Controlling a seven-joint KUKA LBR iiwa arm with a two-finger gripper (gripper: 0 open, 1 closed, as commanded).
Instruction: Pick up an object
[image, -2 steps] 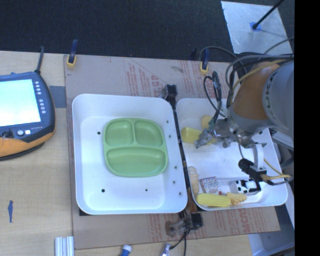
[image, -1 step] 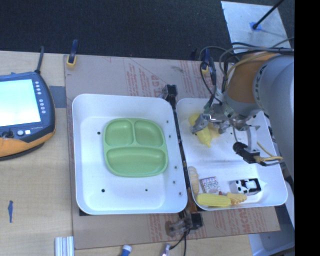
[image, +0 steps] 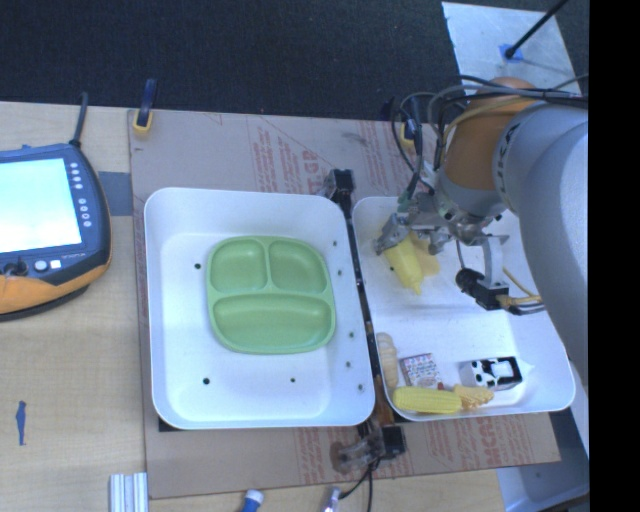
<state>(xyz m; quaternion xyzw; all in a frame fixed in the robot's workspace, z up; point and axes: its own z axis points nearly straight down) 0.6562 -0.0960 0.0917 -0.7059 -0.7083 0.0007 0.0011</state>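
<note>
My gripper (image: 411, 243) hangs over the far left part of the right bin (image: 540, 345), its two grey fingers spread apart and open. A yellow, lumpy object (image: 412, 268) lies right under it, with its top end between the fingertips. I cannot tell whether the fingers touch it. At the bin's near edge lie a yellow corn cob (image: 428, 401), a small red-and-white card (image: 418, 369) and a black-and-white item (image: 494, 373).
The left bin (image: 175, 310) holds a green divided plate (image: 270, 294). A brown piece (image: 386, 353) lies along the wall between the bins. A black part on a cable (image: 484, 289) hangs beside the gripper. A tablet-like pendant (image: 45, 225) sits at far left.
</note>
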